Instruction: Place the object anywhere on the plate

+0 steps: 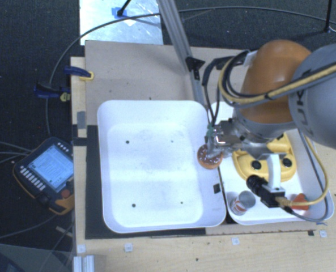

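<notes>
Plate (278,162) yellow, sat in right bin (318,174) | gripper (213,149) at its 9 o'clock | you couldn't tell finger state

One fixed camera looks down at a slant from above the bench (139,67). It stands far enough back to take in both white bins (151,208) and surrounding floor, with the arm (303,84) entering from the right.
</notes>
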You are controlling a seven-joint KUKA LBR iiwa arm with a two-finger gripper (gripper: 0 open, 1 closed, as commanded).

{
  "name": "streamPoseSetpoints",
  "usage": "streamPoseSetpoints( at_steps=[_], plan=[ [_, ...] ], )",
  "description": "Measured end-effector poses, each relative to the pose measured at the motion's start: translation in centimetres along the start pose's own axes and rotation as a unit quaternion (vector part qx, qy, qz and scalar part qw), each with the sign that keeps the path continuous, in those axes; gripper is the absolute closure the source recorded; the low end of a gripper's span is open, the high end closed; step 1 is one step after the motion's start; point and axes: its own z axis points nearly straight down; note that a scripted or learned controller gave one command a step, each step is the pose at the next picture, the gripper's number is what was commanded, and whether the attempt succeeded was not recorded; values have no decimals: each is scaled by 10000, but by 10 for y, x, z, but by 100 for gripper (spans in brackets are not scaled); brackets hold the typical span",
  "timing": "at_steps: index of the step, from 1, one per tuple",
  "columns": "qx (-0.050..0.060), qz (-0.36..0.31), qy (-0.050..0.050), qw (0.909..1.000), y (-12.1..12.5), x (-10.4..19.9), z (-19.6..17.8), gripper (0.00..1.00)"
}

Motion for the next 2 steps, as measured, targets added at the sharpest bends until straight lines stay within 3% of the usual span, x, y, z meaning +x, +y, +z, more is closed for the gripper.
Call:
streamPoseSetpoints(
  at_steps=[2],
  plan=[
    [-9, -15, 6, 10000, -3, 101, 7, 100]
  ],
)
